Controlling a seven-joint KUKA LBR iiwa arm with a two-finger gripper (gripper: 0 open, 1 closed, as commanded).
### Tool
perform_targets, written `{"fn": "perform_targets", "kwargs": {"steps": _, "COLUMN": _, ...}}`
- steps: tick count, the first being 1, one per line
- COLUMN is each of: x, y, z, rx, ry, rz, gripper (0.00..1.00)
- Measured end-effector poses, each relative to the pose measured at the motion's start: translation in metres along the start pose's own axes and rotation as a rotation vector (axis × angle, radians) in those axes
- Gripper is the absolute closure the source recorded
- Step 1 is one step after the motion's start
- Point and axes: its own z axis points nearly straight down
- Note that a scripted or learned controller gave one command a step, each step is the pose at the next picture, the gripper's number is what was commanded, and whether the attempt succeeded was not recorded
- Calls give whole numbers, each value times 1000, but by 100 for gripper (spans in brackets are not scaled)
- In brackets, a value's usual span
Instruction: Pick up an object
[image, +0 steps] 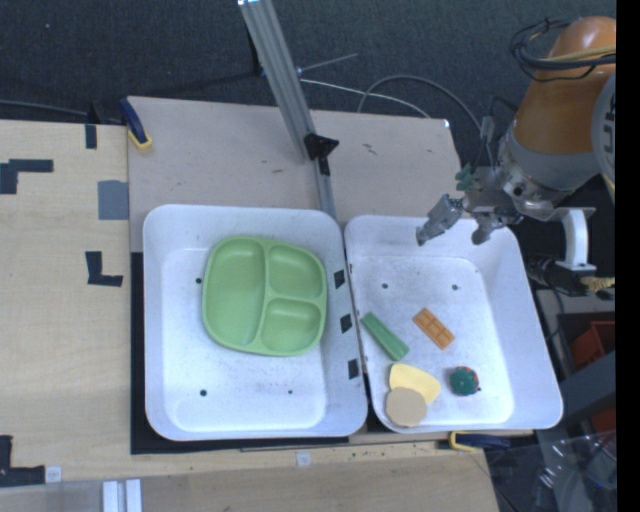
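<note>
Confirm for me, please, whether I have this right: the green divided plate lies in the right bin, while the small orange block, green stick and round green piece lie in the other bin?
Not quite. The camera view shows the green divided plate lying in the left white bin, not the right. The small orange block, green stick and round green piece lie in the other bin, the right white bin.

I am counting two white bins sitting side by side on the table: the left bin (170, 300) and the right bin (500, 290). The left one is holding one green divided plate (265, 296), with three compartments. The right one is holding five small things: one green stick (384, 336), one orange ridged block (433, 327), one yellow piece (416, 380), one tan round disc (406, 406) and one dark green ball (462, 380). I am bringing one hand (460, 225), with two fingers.
</note>
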Motion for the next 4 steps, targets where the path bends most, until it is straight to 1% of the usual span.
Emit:
{"fn": "perform_targets", "kwargs": {"steps": 1, "x": 0, "y": 0, "z": 0, "rx": 0, "ry": 0, "rz": 0, "gripper": 0}}
{"fn": "perform_targets", "kwargs": {"steps": 2, "x": -9, "y": 3, "z": 57, "rx": 6, "ry": -1, "rz": 2, "gripper": 0}}
{"fn": "perform_targets", "kwargs": {"steps": 3, "x": -4, "y": 10, "z": 108, "rx": 5, "ry": -1, "rz": 1, "gripper": 0}}
{"fn": "perform_targets", "kwargs": {"steps": 4, "x": 0, "y": 0, "z": 168, "rx": 7, "ry": 0, "rz": 1, "gripper": 0}}
